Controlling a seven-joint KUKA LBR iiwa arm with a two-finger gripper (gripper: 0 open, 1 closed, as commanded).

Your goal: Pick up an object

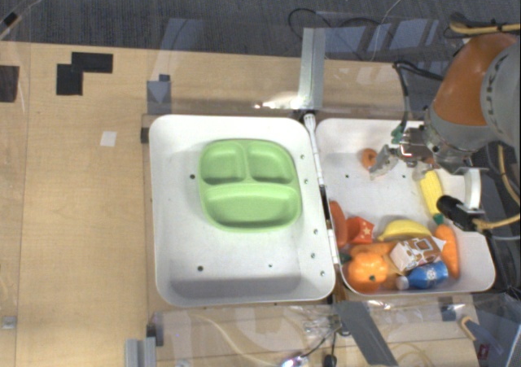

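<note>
The right white bin [350,141] holds several toy foods. A small orange piece [369,158] lies alone near the bin's back. My gripper [399,159] hangs over the back of that bin, open, just right of the small orange piece, with nothing seen between its fingers. A yellow corn cob [430,188] lies right below the gripper. At the front sit a banana [405,229], an orange [368,270], a red pepper [345,227], a carrot [448,248], a small carton [412,255] and a blue bottle [426,276].
The left white bin [175,219] holds a green divided plate [248,183]. A metal divider [324,194] runs between the two bins. The arm's orange band [464,89] and grey body cover the right bin's back right corner.
</note>
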